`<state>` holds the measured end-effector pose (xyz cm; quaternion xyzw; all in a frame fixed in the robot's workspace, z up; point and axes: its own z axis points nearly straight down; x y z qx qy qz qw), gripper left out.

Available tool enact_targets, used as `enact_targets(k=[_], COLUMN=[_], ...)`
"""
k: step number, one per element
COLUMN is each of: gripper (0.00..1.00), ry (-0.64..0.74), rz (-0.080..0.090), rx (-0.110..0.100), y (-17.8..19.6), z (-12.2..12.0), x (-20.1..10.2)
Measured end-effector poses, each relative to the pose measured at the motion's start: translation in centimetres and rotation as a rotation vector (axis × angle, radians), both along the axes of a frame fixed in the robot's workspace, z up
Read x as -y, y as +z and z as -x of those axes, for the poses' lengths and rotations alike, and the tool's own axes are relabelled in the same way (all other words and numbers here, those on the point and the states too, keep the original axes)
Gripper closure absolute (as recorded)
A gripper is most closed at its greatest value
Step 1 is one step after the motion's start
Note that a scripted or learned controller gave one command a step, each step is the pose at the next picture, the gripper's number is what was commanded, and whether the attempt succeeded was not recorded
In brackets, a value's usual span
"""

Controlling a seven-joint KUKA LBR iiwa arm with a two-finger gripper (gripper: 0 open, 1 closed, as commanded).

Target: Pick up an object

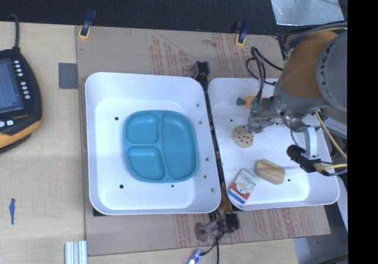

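Gripper (255,122) low in right bin (227,139), right over cookie (242,136); can't tell if it's pinching anything. Wooden block (270,172) and small red-white-blue carton (243,186) sit near front rim, decent gap between them. Small green-orange bit (244,101) near back. Left bin (103,139) holds blue divided plate (160,146), white margin all round.
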<state>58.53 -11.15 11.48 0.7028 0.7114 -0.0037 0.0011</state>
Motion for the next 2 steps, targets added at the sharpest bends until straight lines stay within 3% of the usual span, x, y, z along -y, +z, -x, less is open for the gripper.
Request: enact_targets(k=[1, 2], gripper=[0.0, 0.0], ry=[0.0, -0.006], rz=[0.0, -0.006], rx=[0.0, -0.002], y=[0.0, -2.3], z=[0.0, 0.3], x=[0.0, -1.5])
